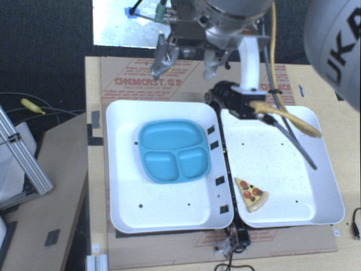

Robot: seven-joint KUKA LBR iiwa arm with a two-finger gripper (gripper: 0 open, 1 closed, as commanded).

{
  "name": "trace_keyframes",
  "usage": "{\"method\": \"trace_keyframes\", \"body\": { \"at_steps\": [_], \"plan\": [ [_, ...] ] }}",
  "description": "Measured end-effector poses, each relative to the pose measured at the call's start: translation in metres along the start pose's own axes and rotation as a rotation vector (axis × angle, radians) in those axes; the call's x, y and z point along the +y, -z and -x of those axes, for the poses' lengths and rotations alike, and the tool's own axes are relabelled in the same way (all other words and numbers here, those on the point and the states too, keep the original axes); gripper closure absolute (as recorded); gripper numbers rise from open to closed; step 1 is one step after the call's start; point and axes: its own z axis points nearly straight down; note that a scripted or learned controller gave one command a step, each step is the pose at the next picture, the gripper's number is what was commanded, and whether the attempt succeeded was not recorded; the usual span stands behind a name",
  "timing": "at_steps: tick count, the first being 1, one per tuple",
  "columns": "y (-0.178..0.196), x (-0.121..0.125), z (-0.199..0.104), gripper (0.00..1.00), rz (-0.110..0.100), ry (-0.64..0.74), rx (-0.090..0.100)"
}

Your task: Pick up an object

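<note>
A blue divided plate (172, 150) lies in the left white bin (124, 208). A toy pizza slice (251, 193) rests near the front left corner of the right white bin (321, 202). My gripper (186, 64) hangs high above the back edge of the bins, over the cardboard behind the left bin. Its two fingers (163, 60) stand apart, open, with nothing between them.
Brown cardboard (135, 81) lies under and behind the bins. A black fixture with yellow and grey cables (282, 120) reaches over the back of the right bin. A metal frame (22, 157) stands at the left.
</note>
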Motion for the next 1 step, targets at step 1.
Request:
{"method": "trace_keyframes", "body": {
  "at_steps": [1],
  "plan": [
    [0.0030,0.0015,0.0026,1.00,-0.012,0.001,-0.007]
  ]
}}
